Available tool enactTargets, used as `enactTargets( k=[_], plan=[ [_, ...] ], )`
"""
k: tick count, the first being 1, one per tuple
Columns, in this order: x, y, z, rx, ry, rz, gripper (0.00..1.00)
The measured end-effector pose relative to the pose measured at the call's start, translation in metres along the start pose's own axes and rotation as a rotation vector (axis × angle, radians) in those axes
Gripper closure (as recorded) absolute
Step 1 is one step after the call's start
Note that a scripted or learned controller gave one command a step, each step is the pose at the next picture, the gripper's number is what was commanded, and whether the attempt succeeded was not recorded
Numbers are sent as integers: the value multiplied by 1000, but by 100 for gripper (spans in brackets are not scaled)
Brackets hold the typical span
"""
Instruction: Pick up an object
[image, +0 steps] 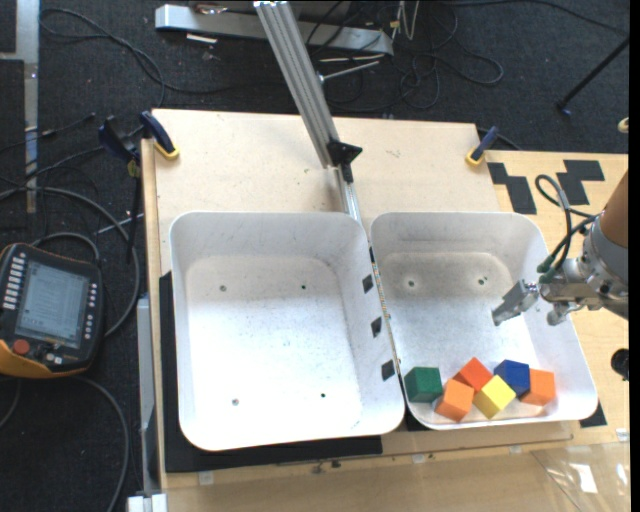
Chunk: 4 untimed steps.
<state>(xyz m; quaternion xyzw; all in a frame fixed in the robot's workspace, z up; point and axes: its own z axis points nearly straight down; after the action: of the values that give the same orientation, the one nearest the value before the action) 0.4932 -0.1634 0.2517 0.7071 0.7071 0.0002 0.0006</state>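
**End effector spread open above the right bin, 6 blocks below it**

Far to the left of the end effector (535, 304), a teach pendant (50, 308) lies on the dark floor beside the worktop (250, 160). Nearer, the left bin (190, 250) sits on the worktop, touching the right bin (450, 235) along their shared edge.

The end effector hangs over the right half of the right bin, its 2 fingers (510, 302) splayed apart with nothing between them. The arm (610, 250) enters from the right.

The blocks lie clustered along the near wall of the right bin, below the end effector and apart from it. From left to right: a green block (423, 383) down and to its left, an orange block (456, 399), another orange block (474, 373) just behind that, a yellow block (494, 396), a blue block (513, 375) almost directly below the end effector, and a 3rd orange block (541, 385) at the right end. The 5 blocks right of the green one touch or nearly touch one another.
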Motion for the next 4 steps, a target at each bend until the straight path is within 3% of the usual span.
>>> enactTargets(
  k=[1, 2, 3, 4],
  plan=[
    [29, -4, 158, -1, -1, 0, 0],
    [28, -2, 145, -4, 0, 1, 100],
    [28, -3, 146, -3, 0, 2, 0],
    [-50, 54, 60, -11, -9, 2, 0]
  ],
)
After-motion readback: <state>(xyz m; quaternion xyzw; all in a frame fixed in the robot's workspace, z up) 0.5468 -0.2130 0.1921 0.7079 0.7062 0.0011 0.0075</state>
